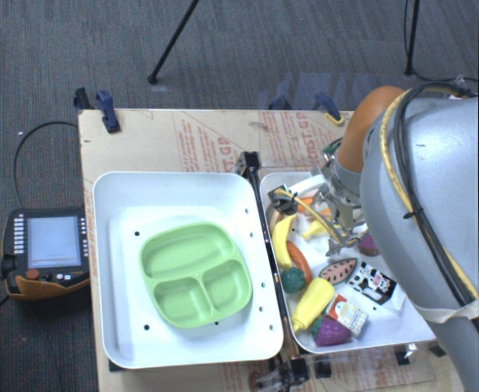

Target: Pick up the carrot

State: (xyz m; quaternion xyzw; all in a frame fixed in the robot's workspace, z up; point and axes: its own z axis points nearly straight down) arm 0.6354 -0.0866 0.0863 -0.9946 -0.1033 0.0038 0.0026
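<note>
The carrot (298,260) is a short orange-red piece lying in the right bin (411,321), between a banana (281,240) and a watermelon slice (339,269). My gripper (340,227) hangs low over the middle of that bin, a little up and to the right of the carrot, among the toys. The bulky grey arm with its orange band (370,125) covers the bin's right part. Nothing can be seen held in the gripper.
The left bin (117,219) holds a green divided plate (194,274). Crowded around the carrot are a green broccoli piece (293,281), a yellow vegetable (313,302), purple grapes (331,331), a small carton (350,314) and a black-and-white card (372,281).
</note>
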